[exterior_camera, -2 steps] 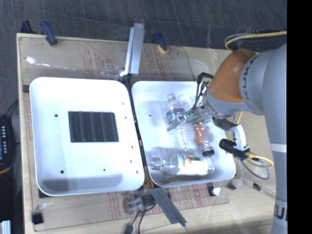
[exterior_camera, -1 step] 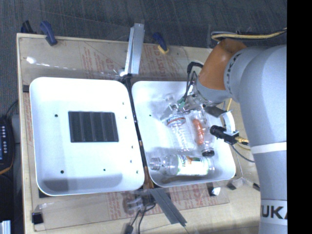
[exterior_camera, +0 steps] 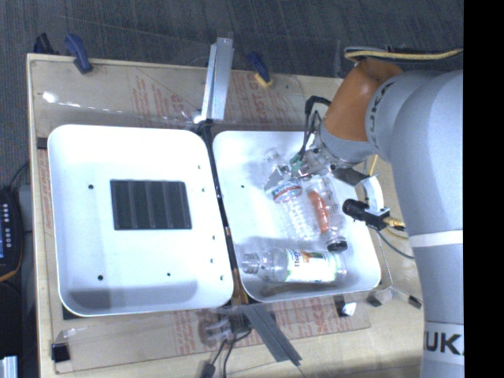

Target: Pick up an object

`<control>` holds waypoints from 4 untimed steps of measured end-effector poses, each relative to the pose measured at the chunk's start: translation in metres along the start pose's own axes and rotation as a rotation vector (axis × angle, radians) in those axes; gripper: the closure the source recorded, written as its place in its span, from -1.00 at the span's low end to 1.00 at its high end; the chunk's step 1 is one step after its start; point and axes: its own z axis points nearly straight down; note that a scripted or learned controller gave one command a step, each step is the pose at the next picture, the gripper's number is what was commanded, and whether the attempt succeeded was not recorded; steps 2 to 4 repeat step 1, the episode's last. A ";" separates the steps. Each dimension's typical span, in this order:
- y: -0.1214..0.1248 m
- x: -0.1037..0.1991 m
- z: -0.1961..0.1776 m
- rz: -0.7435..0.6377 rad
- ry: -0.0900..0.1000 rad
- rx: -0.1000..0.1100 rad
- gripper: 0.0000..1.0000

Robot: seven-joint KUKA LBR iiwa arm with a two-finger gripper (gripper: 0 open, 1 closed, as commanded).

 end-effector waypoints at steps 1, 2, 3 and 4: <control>0.047 0.065 -0.079 0.033 -0.002 -0.001 1.00; 0.047 0.065 -0.079 0.033 -0.002 -0.001 1.00; 0.047 0.065 -0.079 0.033 -0.002 -0.001 1.00; 0.047 0.065 -0.079 0.033 -0.002 -0.001 1.00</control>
